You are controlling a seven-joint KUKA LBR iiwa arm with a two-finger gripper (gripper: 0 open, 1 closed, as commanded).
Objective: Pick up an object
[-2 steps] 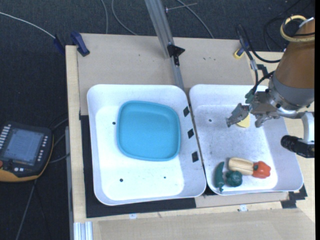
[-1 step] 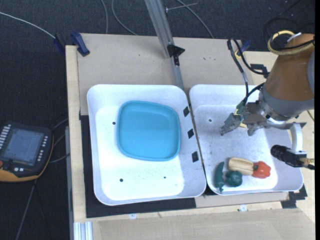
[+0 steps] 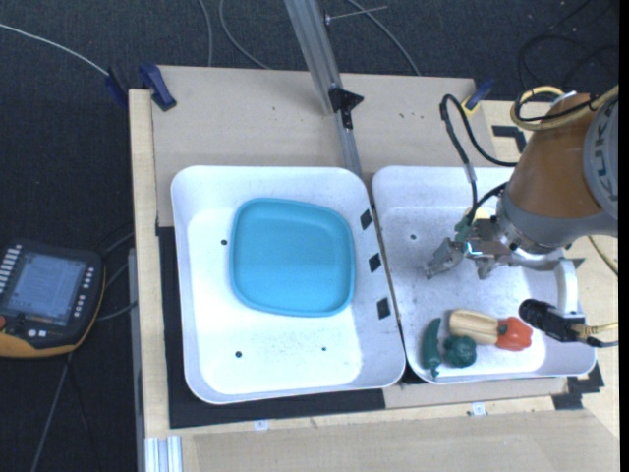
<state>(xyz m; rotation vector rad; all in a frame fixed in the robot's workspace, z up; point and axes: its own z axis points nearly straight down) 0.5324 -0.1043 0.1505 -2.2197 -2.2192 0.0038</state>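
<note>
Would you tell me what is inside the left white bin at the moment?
The left white bin holds a blue plate, lying flat toward its back. A few small dark specks dot the bare floor. Whatever lies under the plate is covered.

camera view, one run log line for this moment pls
gripper: over right bin, nothing held | toys: right bin front edge | blue plate: left bin

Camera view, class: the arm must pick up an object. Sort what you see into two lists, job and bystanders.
Job: gripper; green toy, wooden peg, red piece in the right bin.
Bystanders: blue plate, left bin, handheld controller, cables.
</note>
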